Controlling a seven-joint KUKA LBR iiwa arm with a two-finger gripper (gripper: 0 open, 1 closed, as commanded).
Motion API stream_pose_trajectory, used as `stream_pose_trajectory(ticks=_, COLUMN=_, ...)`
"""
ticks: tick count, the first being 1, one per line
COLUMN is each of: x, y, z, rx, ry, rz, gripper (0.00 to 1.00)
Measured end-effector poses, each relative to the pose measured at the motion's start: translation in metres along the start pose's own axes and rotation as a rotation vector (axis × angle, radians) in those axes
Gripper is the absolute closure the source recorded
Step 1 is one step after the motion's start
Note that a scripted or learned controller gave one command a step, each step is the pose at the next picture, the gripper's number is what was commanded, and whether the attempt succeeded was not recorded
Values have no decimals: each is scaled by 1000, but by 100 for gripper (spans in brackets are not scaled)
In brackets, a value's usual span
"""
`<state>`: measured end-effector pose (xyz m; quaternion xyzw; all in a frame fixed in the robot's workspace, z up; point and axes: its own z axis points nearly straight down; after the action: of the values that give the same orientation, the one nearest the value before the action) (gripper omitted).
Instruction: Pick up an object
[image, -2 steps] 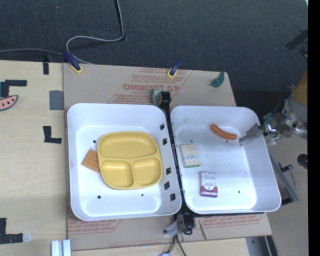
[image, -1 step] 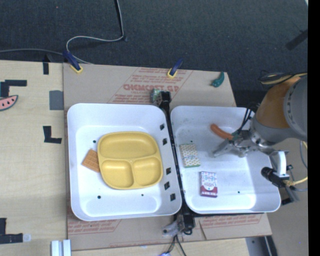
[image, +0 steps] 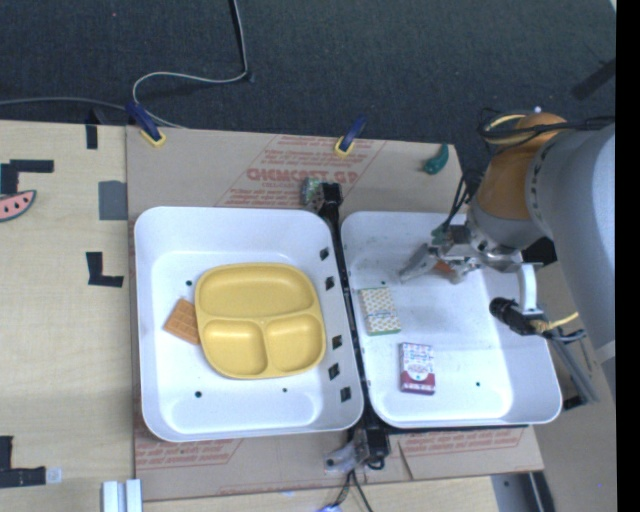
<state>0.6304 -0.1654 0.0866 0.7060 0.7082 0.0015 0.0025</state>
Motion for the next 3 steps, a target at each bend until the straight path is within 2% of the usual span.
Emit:
stream_pose_trajectory(ticks=1, x=-1, y=0, z=-10, rx=1, ry=-3, rz=-1, gripper=100)
stream_pose_trajectory(ticks=2, x=-1, y=0, z=-10, rx=1, ry=-3, rz=-1, gripper=0)
stream_pose_trajectory(ticks=3, x=0, y=0, z=-19, rx=2, ry=-3, rz=-2, gripper=100)
